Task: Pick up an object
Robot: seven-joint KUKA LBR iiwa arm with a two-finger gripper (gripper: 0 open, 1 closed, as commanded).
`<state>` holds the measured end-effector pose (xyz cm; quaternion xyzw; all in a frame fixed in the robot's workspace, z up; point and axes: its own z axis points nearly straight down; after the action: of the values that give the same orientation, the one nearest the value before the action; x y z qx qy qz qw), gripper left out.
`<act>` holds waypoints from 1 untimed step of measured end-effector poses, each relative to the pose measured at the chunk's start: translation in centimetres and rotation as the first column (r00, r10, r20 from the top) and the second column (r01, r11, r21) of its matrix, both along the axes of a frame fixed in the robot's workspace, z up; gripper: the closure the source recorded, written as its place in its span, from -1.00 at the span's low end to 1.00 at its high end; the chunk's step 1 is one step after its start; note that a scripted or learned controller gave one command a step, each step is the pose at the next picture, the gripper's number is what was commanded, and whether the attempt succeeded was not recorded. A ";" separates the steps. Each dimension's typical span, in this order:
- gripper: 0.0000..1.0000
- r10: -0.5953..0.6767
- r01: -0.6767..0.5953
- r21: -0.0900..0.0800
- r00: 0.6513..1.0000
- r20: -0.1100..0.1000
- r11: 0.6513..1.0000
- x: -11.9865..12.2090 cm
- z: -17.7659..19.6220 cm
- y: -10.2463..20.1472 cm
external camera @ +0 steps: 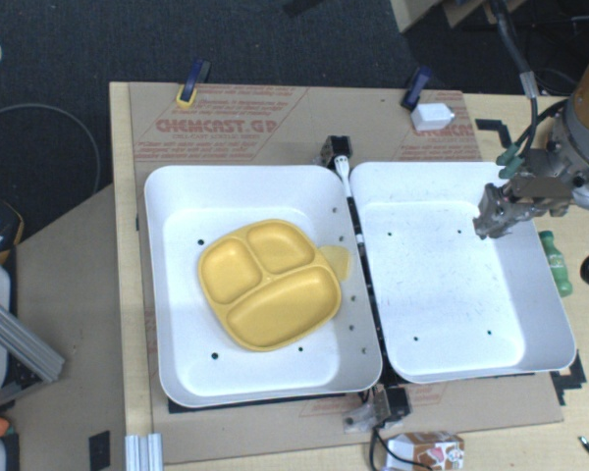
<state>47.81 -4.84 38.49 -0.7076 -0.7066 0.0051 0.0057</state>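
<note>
1. The yellow plate [269, 285] is the one thing I could pick up here. It lies in the left bin [167, 204], near the middle of the bin floor and a little toward the side of the right bin [530, 346].

2. In the camera view, my claw [493, 216] is above the right bin, near its far right corner, well apart from the plate. I see nothing between my fingers, and I cannot tell how far they are open, because from this angle the tip is only a dark grey block.

3. My judgement of the progress: the pick is not yet done, and it looks not yet begun. The plate lies flat on the bin floor, untouched. What is left is almost everything: to go over the wall between the two bins, to come down on the plate, to close on it and to lift it.

4. How the plate looks: it is a divided plate with three sections, two small ones at the far side and one long one at the near side. The corners are rounded and the rim is raised. A small pale yellow tab sticks out at its right edge, toward the wall between the bins. The surface looks smooth and a little shiny, so I think the rim gives the best hold.
</note>
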 end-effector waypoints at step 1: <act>1.00 0.010 -0.010 0.001 1.000 0.008 1.000 0.1 -4.0 7.5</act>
<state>47.88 2.70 34.47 -0.7040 -0.7102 0.0018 0.0032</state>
